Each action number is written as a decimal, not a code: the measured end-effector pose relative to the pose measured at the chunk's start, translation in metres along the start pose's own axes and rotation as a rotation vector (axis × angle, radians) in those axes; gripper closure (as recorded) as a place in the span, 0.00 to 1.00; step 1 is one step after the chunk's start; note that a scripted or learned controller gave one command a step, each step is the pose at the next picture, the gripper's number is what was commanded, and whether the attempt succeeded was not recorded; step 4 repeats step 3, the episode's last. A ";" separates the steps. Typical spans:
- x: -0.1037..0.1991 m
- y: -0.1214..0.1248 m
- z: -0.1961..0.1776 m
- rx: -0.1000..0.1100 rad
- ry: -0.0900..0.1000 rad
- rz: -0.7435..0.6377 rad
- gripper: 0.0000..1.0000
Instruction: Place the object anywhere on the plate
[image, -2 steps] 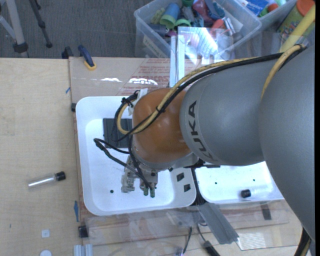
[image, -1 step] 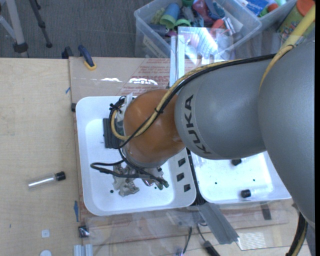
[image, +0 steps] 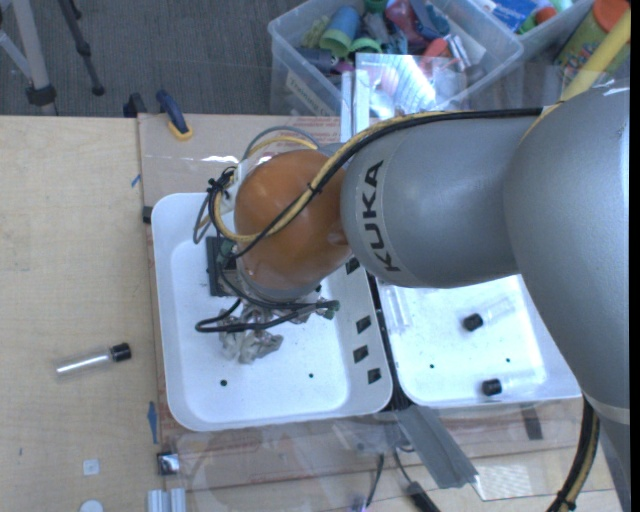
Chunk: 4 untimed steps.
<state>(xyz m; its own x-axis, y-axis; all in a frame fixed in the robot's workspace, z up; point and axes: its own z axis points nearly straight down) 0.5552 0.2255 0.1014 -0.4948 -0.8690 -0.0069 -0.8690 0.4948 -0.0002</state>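
My arm reaches in from the right, and its orange band hangs over the left bin. The gripper points down into that bin, mostly hidden under the wrist and its black cables. A pale grey lumpy shape shows just below the wrist on the bin floor. Whether it is a loose object or part of the gripper is unclear. The arm covers much of both bins.
Two small black-capped vials lie in the right bin. Another capped tube lies on the wooden bench to the left. A clear tub of colourful toys stands behind the bins.
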 end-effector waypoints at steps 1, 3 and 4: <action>-0.012 -0.041 -0.078 -0.001 -0.001 -0.589 1.00; -0.057 -0.097 -0.270 0.000 -0.001 -1.066 1.00; -0.057 -0.097 -0.270 0.000 -0.001 -1.066 1.00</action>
